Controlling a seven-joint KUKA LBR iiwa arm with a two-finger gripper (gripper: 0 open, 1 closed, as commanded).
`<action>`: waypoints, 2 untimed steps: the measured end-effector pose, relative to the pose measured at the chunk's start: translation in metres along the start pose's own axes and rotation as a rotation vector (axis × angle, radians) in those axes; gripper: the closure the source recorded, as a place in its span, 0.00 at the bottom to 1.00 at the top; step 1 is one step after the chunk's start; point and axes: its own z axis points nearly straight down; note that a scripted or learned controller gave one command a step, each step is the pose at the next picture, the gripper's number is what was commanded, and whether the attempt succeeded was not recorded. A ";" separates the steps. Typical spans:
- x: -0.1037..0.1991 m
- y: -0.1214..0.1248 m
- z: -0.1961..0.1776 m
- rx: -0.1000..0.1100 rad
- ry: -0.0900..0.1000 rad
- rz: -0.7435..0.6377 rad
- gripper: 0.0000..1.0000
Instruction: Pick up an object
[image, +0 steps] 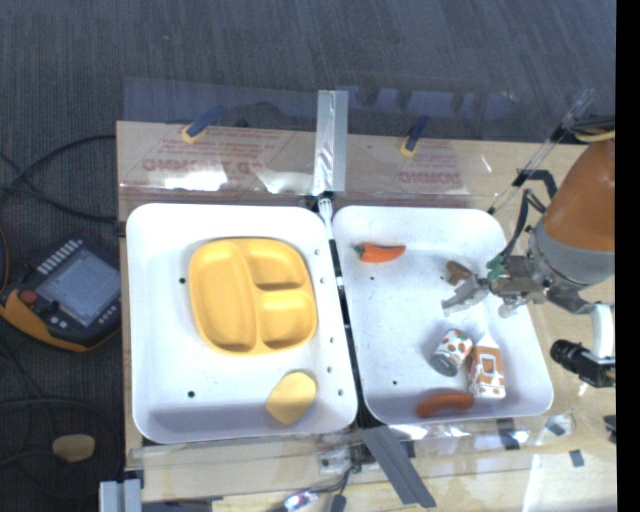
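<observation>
end effector (478, 292) spread, ungripping | small brown object (458, 270) beside it unclear | arm (590, 215) cropped right

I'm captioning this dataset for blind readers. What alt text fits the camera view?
The arm's tool hovers open over the right bin, holding nothing, near a toy carrot, a small can, a little carton and a sausage. The left bin holds a yellow divided tray and a yellow sponge-like piece.
</observation>
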 end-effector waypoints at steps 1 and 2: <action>-0.019 -0.026 0.096 -0.002 0.000 -0.111 0.00; 0.000 -0.028 0.112 -0.014 -0.011 -0.111 0.00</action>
